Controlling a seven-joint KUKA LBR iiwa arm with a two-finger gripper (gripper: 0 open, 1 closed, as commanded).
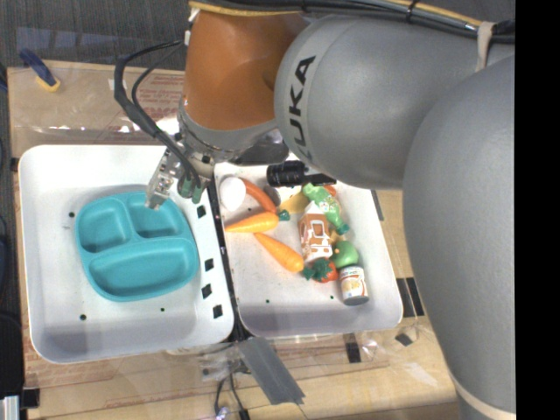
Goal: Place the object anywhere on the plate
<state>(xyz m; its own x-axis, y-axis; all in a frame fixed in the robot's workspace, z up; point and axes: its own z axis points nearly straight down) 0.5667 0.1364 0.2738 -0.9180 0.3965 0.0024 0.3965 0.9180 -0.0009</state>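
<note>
In the camera view, the gripper [162, 186] hangs over the upper edge of the teal plate [136, 245] in the left bin [44, 322]. Whether it is open, closed or carrying anything cannot be told; the plate lies just below-left of it.

The grey arm [394, 86] with its orange band [232, 59] reaches over the left bin [44, 322], its hand [160, 192] low over the back edge of the teal divided plate [136, 248]. In the right bin [385, 309] lie two carrots [262, 234], a white egg [232, 191], a small bottle [353, 284] and other toy foods clustered together.
</note>
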